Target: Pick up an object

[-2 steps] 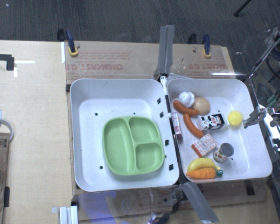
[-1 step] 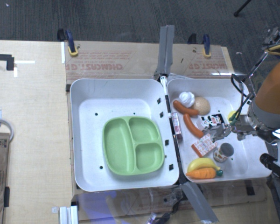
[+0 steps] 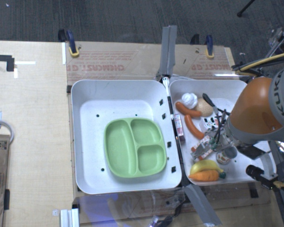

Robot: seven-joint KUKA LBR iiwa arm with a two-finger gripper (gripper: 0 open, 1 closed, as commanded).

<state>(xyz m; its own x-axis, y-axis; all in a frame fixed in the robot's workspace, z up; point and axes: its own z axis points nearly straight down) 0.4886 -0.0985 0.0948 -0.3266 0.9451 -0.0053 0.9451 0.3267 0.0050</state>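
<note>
Gripper (image 3: 217,143) low in right bin (image 3: 236,86), over toy food near its front edge, positioned for a grasp; fingers' opening cannot be told. Green tray (image 3: 135,147) sits in left bin (image 3: 85,126).

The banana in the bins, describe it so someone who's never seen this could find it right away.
Look at the right bin, the one crowded with toy food, not the left bin holding the green tray. Go to its near edge: the banana lies there, touching the carrot just below it. It is the only yellow, curved piece; the carrot is orange.
</note>
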